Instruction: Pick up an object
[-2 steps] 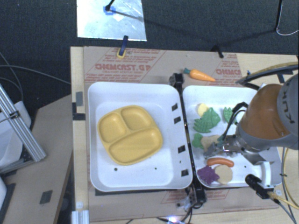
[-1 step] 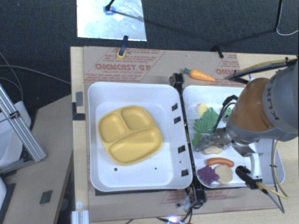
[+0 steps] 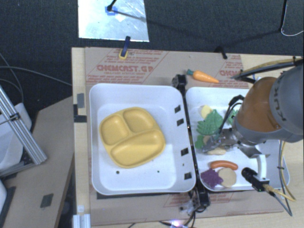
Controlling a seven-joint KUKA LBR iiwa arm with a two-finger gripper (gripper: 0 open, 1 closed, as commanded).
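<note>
My gripper [image 3: 219, 141] reaches into the right bin [image 3: 216, 93] from the right, low over a pile of toy food. Directly under and beside it lie a green leafy piece [image 3: 209, 124] and a pale tan piece [image 3: 216, 151]. A small yellow piece [image 3: 205, 111] sits just above the green one. Nearer the front of the bin lie a red-orange sausage [image 3: 223, 165], a purple piece [image 3: 211, 177] and a tan round slice [image 3: 228, 176]. Whether anything sits between the fingers is hidden by the wrist.
The left bin [image 3: 104, 99] holds a yellow divided plate [image 3: 131, 137]. A toy carrot [image 3: 204, 76] lies on the cardboard behind the right bin. A black divider with clips [image 3: 187, 127] runs between the bins. The arm's bulky orange-grey wrist [image 3: 259, 113] covers the right bin's right half.
</note>
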